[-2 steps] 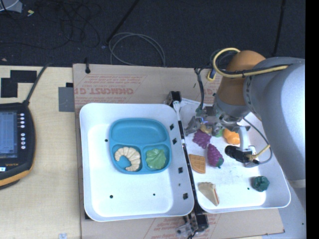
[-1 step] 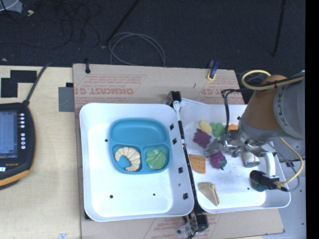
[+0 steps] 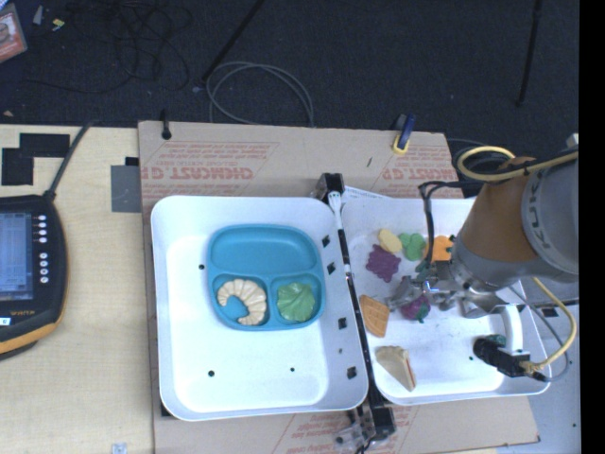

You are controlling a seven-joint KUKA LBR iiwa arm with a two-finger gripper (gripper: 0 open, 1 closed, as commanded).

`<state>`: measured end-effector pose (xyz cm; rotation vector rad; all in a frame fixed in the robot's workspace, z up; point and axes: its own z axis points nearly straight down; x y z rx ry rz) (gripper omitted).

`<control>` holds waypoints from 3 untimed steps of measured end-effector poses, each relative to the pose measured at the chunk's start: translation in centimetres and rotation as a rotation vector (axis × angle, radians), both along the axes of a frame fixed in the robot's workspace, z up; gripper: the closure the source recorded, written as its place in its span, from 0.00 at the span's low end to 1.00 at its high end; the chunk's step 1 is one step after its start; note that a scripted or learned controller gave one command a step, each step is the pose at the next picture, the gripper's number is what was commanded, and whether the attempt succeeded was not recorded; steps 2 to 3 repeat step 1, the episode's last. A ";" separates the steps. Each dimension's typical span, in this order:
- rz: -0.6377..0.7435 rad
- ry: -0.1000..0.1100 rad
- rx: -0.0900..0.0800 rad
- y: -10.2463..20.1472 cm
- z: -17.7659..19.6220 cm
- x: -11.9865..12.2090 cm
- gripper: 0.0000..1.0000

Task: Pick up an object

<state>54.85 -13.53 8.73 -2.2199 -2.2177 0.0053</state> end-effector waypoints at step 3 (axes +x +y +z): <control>-0.004 -0.001 0.001 -0.1 1.0 0.1 1.00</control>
